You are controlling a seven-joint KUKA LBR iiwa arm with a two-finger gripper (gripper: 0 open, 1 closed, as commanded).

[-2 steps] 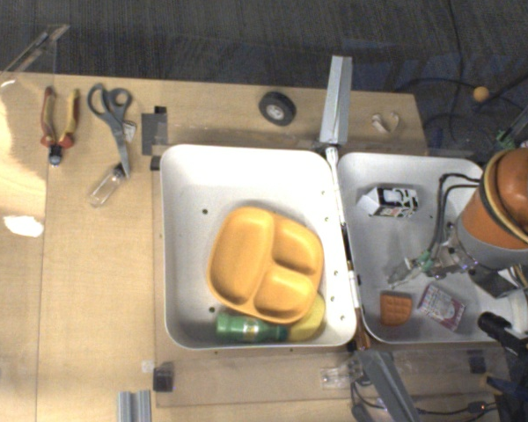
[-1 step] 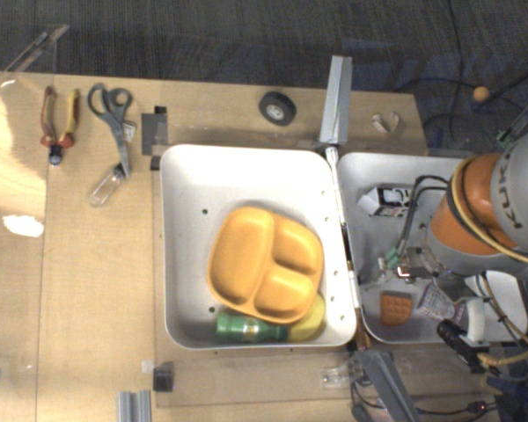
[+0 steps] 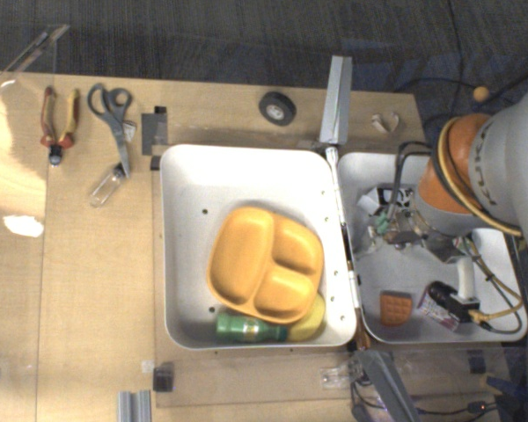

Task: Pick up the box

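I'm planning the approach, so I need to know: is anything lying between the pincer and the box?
Nothing visible does. The pincer is in the right-hand bin, and only bare white floor separates it from the orange-brown box near that bin's front wall.

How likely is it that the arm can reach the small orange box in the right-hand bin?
Probably yes. The gripper is over that same bin, and the box lies uncovered near its front wall, which might cramp the approach.
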